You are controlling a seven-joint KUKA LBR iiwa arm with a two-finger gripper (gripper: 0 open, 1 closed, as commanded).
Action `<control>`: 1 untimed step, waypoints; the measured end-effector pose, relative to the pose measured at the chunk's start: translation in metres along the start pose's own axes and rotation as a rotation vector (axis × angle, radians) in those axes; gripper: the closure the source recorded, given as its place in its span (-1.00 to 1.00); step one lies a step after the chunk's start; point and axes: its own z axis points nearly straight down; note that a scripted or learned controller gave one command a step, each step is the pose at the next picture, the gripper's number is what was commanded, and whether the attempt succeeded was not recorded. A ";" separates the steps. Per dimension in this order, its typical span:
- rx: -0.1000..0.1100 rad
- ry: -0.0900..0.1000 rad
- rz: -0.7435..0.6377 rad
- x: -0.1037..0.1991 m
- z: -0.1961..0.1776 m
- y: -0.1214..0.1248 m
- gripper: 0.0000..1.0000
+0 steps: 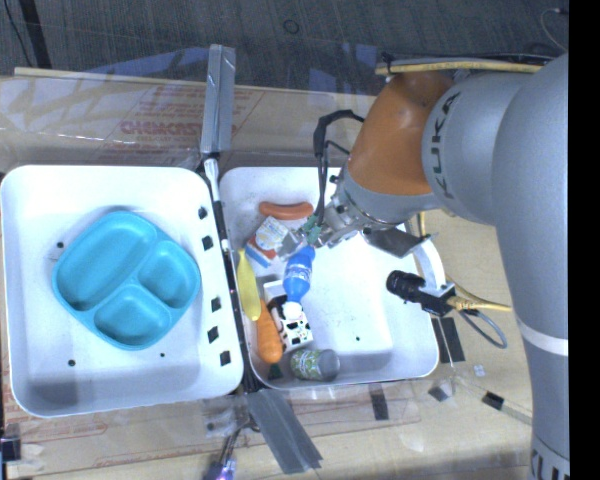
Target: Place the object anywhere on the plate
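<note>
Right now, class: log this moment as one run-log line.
arm: over right bin | gripper: low among toys, by blue bottle | plate: left bin, bare | placement: not yet done

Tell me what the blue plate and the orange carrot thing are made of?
The blue plate looks like moulded plastic: one even colour, smooth rounded dividers and a soft sheen. The carrot in the right bin is probably a plastic toy too, with a flat, uniform orange surface, though it is too small here to be sure.
</note>
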 end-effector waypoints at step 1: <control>0.000 0.000 -0.179 0.049 -0.033 0.040 1.00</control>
